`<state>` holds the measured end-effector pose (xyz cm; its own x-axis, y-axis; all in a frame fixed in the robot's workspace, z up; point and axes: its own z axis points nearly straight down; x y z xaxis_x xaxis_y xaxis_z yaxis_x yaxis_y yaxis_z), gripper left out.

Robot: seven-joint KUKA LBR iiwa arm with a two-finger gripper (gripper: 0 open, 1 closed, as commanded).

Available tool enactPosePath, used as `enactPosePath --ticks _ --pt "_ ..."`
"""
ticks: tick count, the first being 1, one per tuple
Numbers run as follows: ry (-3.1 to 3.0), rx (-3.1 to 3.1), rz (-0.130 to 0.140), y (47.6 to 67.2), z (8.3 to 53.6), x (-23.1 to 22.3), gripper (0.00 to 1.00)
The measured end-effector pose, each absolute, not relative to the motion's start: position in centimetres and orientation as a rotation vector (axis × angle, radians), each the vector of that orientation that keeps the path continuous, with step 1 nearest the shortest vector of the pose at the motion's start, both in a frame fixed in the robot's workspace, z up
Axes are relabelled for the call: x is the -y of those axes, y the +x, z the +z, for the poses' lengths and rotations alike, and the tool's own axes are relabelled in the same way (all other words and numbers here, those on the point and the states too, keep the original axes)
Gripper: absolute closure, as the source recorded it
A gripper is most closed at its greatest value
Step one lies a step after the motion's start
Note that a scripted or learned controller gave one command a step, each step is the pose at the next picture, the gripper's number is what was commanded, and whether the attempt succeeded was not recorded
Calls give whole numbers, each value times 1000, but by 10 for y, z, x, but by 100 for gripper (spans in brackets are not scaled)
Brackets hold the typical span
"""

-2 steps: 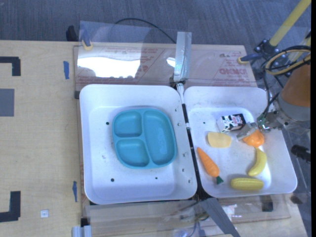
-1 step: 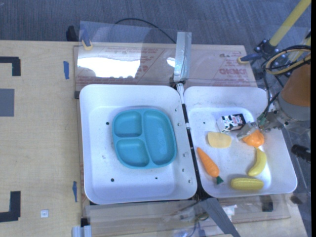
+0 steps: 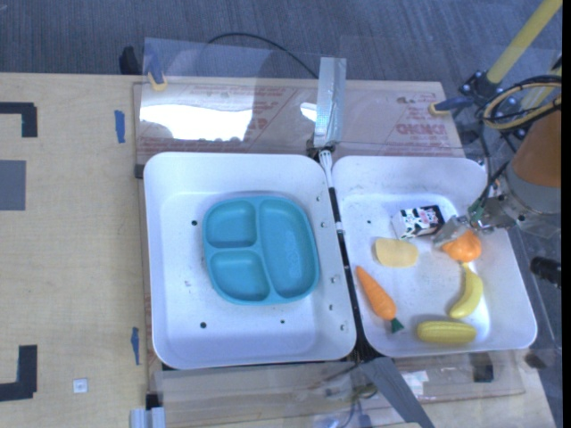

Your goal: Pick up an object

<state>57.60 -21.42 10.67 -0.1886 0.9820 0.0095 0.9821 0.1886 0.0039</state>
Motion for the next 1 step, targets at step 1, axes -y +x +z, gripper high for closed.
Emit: enactPosePath --ticks 1 --pt "-1591 2722 -8 620 221 116 100"
